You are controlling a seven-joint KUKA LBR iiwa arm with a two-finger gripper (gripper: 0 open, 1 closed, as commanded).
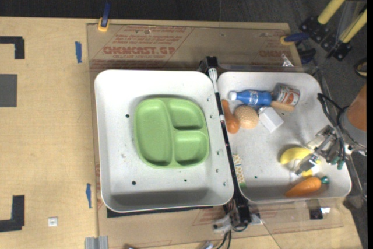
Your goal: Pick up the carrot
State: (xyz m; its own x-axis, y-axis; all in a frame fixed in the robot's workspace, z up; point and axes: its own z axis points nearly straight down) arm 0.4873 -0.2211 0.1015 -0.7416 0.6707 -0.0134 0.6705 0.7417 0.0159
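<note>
One carrot [304,186], green end indistinct.

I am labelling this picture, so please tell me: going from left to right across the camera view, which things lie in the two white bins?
Green divided plate → small orange ball → tan egg-shaped thing → white block → lemon → carrot → pincer. The blue bottle and the can are left out, since they span others.

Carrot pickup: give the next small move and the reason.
Probably shift the tool slightly toward the bin's near edge and lower it over the orange tapered carrot. The tool sits just above the carrot, beside the yellow lemon-shaped toy, so descending now risks catching the lemon.
</note>
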